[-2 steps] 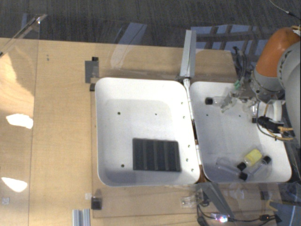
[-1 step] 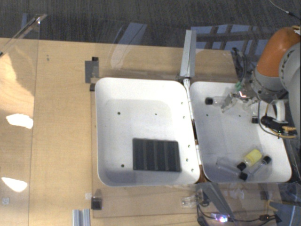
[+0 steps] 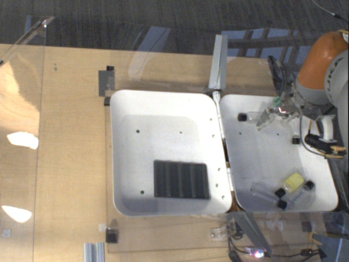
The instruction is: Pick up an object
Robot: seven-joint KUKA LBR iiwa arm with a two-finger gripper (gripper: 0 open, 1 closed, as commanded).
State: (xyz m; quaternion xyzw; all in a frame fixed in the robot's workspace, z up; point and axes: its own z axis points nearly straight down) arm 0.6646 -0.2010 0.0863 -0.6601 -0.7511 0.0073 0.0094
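Note:
My gripper [image 3: 271,116] hangs over the back of the right bin [image 3: 256,162], reaching in from the right under the orange-banded arm [image 3: 322,61]. A small black piece [image 3: 241,117] lies just left of it on the bin floor, apart from it. At the bin's front right lie a yellow object [image 3: 293,182], a clear tube-like item [image 3: 263,190] and a few small black pieces [image 3: 281,192]. A black ribbed rectangular block [image 3: 181,179] lies flat at the front of the left bin [image 3: 136,146]. I see nothing in the gripper.
A metal divider post [image 3: 218,64] stands behind the seam between the bins. Clamps and cables [image 3: 245,239] sit along the bench's front edge below the right bin. Bare wooden bench [image 3: 54,146] stretches to the left.

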